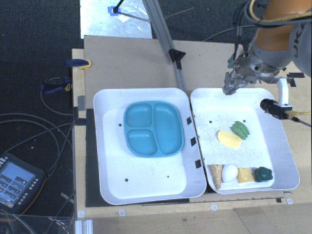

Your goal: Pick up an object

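My gripper (230, 87) hangs over the far edge of the right bin (280, 145), well above its floor, with nothing seen between its fingers. In that bin lie a green pod-shaped piece (240, 129) and, touching it on the near left, a yellow oval piece (228, 139). Along the bin's near wall sit a tan cone (215, 173), a white egg-like ball (229, 173), a yellow block (245, 175) and a dark green lump (263, 174) in a row. All of these lie nearer the camera than the gripper.
The left bin (109, 179) holds a blue divided plate (153, 128) with three compartments. A grey pole (163, 28) slants across the bench behind the bins. Cables and a handheld screen (17, 182) lie off the bench at the left.
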`<action>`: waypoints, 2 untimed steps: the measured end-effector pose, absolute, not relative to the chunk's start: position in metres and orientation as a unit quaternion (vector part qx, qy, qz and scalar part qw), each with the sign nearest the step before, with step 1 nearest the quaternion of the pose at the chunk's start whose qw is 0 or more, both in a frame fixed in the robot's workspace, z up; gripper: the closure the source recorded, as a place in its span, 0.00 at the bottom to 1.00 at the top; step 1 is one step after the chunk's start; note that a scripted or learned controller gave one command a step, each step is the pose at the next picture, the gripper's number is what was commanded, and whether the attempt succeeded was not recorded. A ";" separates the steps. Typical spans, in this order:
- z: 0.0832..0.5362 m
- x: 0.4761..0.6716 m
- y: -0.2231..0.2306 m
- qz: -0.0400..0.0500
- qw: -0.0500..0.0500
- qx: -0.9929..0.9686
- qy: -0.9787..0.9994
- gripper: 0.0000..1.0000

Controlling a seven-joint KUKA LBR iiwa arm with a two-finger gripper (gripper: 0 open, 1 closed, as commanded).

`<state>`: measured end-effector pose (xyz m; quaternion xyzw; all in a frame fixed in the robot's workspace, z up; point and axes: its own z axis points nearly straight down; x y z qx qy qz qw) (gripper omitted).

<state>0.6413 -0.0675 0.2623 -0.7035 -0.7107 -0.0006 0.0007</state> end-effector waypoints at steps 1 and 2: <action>0.258 0.613 -0.029 0.000 0.001 -0.704 -0.710 1.00; 0.247 0.598 0.016 0.000 0.001 -0.704 -0.710 1.00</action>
